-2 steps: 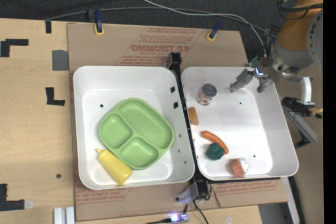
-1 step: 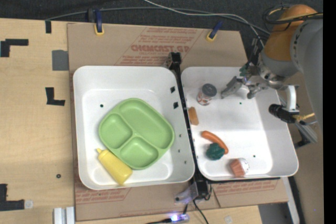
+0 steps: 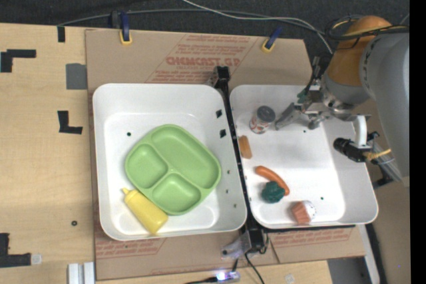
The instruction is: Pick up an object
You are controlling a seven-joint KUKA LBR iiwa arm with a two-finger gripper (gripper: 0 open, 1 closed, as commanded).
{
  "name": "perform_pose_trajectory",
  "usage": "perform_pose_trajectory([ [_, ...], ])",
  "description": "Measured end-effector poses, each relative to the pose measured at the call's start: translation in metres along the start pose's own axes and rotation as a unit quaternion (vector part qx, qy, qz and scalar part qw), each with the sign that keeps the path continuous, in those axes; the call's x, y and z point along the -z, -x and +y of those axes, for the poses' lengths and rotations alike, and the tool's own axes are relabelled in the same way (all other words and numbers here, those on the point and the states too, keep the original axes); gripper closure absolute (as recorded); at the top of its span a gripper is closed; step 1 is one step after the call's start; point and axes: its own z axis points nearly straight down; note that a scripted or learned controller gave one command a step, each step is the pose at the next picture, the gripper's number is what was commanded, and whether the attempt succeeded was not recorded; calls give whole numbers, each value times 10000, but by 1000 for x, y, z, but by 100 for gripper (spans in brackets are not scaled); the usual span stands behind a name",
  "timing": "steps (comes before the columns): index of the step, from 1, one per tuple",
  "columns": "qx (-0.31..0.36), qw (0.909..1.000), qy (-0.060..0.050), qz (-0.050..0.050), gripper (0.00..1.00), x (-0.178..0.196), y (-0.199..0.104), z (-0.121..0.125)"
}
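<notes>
Hovering over the right bin (image 3: 346, 163), fingers (image 3: 287, 118) spread partly open and holding nothing, tips just right of a small can (image 3: 262, 119). Lying lower in that bin: carrot (image 3: 271, 176), green toy (image 3: 272, 193), pink cup (image 3: 303, 211).

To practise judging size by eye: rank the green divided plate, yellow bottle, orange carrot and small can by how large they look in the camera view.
1. green divided plate
2. yellow bottle
3. orange carrot and small can: these look alike in size, so I leave them unranked.
</notes>
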Motion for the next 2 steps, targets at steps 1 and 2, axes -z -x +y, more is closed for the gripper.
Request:
perform_pose_trajectory([
  [1,9,10000,21,-12,100,13,0,1],
  [2,-7,10000,23,7,100,75,6,4],
])
